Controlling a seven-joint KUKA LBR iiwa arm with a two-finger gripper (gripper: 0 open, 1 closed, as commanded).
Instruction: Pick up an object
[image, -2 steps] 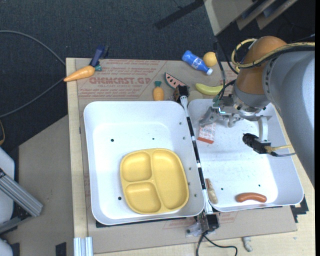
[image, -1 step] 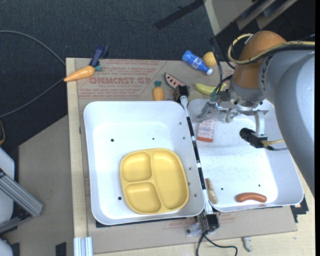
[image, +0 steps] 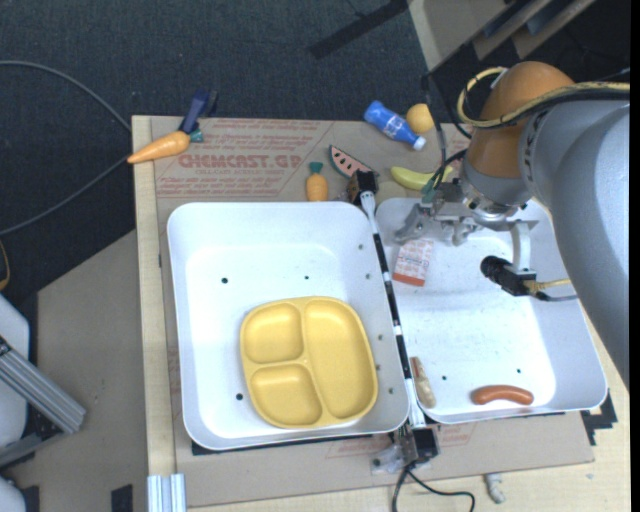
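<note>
Packet (image: 412, 262), small red-and-white, lies upper centre-right of frame in the right bin (image: 560, 385), just under the tool (image: 440, 222). We judge it light, flat, crinkly; best pinched across its narrow edges. Whether the tool is clenched or released, we cannot tell.

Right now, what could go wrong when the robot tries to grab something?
1. The small packet lies flat right by the divider between the bins, so the gripper might bump that wall or slide off the packet.
2. The sausage sits near the right bin's front rim and looks round, so it may roll away if nudged.
</note>
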